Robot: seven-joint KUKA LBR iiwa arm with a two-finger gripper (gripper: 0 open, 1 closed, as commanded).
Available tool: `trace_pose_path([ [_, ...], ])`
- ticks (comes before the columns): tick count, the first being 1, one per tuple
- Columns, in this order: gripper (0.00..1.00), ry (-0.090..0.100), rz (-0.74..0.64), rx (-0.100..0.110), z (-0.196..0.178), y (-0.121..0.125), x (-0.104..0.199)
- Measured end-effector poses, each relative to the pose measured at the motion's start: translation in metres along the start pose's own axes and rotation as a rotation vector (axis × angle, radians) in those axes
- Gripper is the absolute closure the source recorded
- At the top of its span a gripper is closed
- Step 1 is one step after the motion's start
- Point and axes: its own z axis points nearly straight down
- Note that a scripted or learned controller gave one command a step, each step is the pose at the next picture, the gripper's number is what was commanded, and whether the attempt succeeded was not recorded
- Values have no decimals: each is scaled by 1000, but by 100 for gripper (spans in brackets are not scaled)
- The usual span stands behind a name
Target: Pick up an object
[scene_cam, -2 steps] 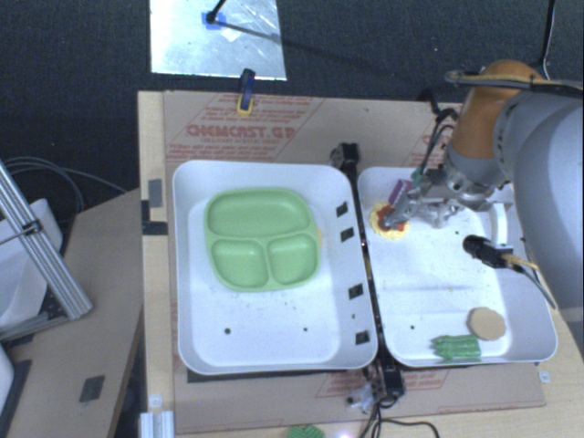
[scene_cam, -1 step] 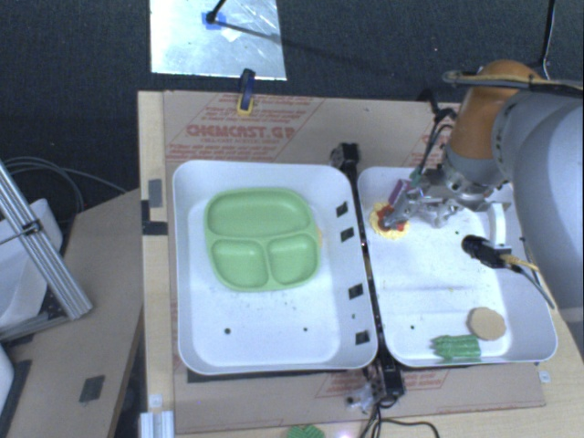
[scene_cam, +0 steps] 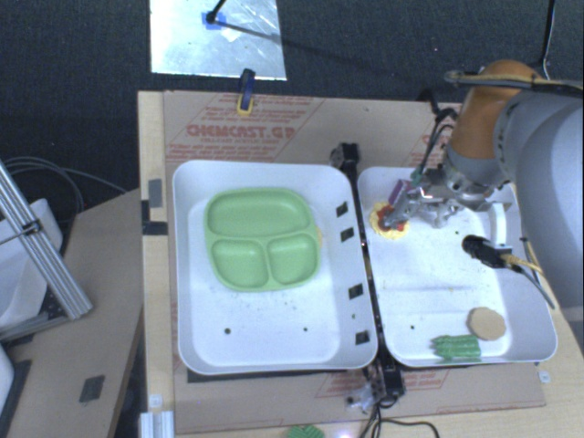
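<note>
hanging low over the upper left corner of the right bin (scene_cam: 429,290), the claw (scene_cam: 394,213) sits just above a small yellow and red object (scene_cam: 391,230). its bulk hides the object's upper part, and i cannot tell whether the claw is apart or together. a round tan disc (scene_cam: 486,323) and a ribbed green piece (scene_cam: 456,346) lie just beside each other near the bin's lower right corner, well apart from the claw. the left bin (scene_cam: 274,331) holds a green divided plate (scene_cam: 263,238). another green thing (scene_cam: 306,432) is cut off by the view's lower edge.
</note>
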Motion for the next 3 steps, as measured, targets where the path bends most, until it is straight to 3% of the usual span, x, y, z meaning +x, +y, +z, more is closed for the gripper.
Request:
trace_pose_path([
  [2, 0, 3, -3, 0, 0, 0, -1],
  [3, 0, -7, -1, -2, 0, 0, 3],
])
